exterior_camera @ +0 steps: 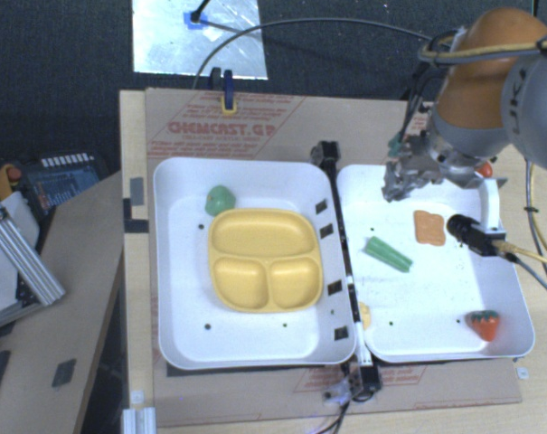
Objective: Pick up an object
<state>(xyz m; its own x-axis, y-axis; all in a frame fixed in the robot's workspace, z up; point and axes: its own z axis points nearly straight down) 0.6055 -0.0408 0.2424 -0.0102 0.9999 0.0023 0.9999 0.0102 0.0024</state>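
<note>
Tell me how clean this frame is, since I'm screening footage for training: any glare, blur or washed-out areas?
Camera view: the foil sheet at the top glares brightly; the white bins look evenly lit with soft shadows; the gripper is slightly blurred and dark; the green stick and yellow tray read sharply enough.

Grey arm reaching from right (orange band up), wrist angled down-left

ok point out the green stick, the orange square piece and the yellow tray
green stick (387, 253), camera view, middle of its length
orange square piece (429, 228), camera view, centre of its top face
yellow tray (221, 239), camera view, left rim
</note>
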